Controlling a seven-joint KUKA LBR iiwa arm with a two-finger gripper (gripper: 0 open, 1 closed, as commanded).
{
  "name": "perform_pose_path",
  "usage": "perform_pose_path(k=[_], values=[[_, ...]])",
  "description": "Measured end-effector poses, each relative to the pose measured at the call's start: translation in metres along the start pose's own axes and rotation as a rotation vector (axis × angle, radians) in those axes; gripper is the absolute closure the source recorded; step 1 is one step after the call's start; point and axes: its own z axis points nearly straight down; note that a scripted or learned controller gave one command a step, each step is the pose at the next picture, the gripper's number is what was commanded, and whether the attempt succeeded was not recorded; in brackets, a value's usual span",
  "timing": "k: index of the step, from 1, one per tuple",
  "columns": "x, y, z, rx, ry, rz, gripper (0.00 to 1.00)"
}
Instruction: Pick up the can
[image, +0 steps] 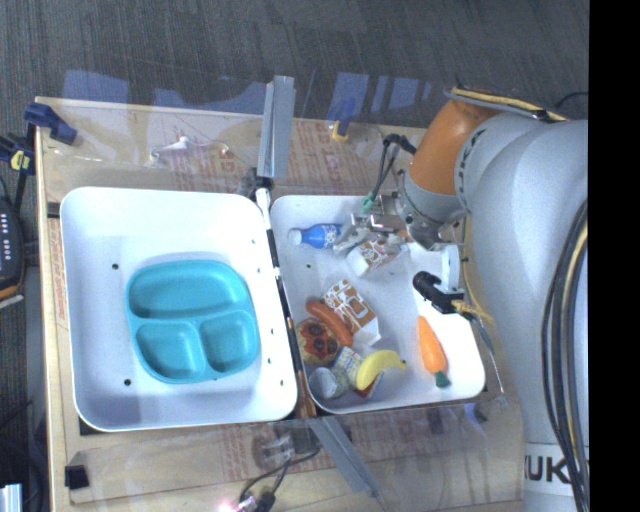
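Grey robot arm with an orange band (520, 200) looms over the right white bin (460, 385), its two-finger gripper (375, 235) low near that bin's far edge, just beside a blue-capped bottle (315, 237); whether its fingers are open or shut cannot be told. The silver metal can (330, 380) lies at the right bin's near-left corner, touching a yellow banana (375, 368). An orange carrot (431, 348) rests by the right wall. The left white bin (90, 230) holds a teal compartment tray (192, 320).
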Motion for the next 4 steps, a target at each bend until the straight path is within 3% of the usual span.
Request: perform_pose_path(k=[1, 2, 3, 4], values=[[0.004, 0.005, -0.014, -0.012, 0.004, -0.009, 1.00], [0.004, 0.004, -0.014, -0.010, 0.003, -0.009, 0.00], [0.002, -0.023, -0.002, -0.015, -0.002, 0.003, 0.00], [0.015, 0.006, 0.000, 0.006, -0.003, -0.100, 0.00]])
